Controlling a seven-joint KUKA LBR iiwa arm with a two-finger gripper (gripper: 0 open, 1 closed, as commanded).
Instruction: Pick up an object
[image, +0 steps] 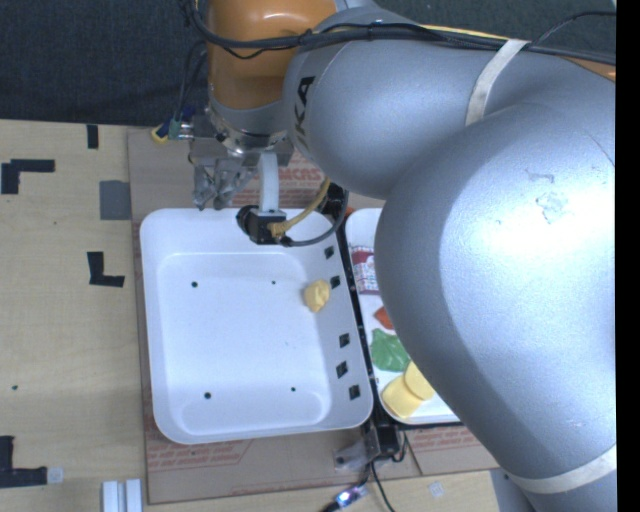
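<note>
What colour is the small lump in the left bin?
Pale yellow, the lump against the white bin, seen in the camera view.

Bulky glossy grey arm (480, 230), orange band (255, 50) above wrist, thin black cables.

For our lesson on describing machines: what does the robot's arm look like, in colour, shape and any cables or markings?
The arm is made of big, rounded, glossy grey segments, with a pale strap across one of them. Above the wrist sits an orange band. Thin black cables run along its top and down beside the wrist. The hand is small, of grey metal, with a white piece beside it.
</note>
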